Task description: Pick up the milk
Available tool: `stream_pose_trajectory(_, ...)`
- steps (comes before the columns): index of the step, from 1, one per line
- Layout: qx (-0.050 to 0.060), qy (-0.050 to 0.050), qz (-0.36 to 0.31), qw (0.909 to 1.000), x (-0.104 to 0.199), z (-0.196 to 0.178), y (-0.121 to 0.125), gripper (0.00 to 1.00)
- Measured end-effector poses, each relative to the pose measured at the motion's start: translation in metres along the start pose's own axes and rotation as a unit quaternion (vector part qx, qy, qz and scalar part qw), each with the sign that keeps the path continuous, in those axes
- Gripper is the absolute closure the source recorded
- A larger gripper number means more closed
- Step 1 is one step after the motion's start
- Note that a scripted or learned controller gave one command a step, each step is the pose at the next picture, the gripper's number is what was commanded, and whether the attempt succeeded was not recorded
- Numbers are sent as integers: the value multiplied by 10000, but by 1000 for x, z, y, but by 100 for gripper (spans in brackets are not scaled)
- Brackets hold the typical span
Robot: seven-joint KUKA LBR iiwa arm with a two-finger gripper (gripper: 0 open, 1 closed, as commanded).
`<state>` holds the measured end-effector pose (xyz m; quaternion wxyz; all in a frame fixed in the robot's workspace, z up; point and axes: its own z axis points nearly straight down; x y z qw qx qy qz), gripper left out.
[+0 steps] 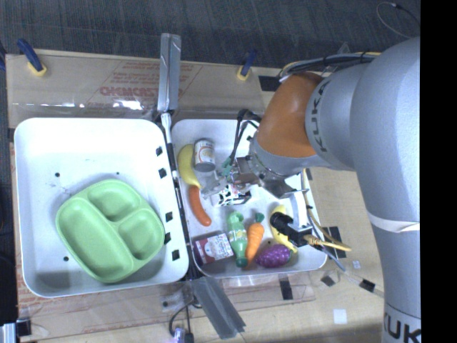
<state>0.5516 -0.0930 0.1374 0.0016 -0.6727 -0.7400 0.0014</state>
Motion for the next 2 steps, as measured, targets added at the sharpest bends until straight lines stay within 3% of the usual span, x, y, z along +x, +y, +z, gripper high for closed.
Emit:
stream_pose_trajectory(1, -146, -3, -167, 9998, -38, 31, 1, 0)
stream_pose_trajectory(2, -216, -35, -201, 9996, -39, 15, 5, 100)
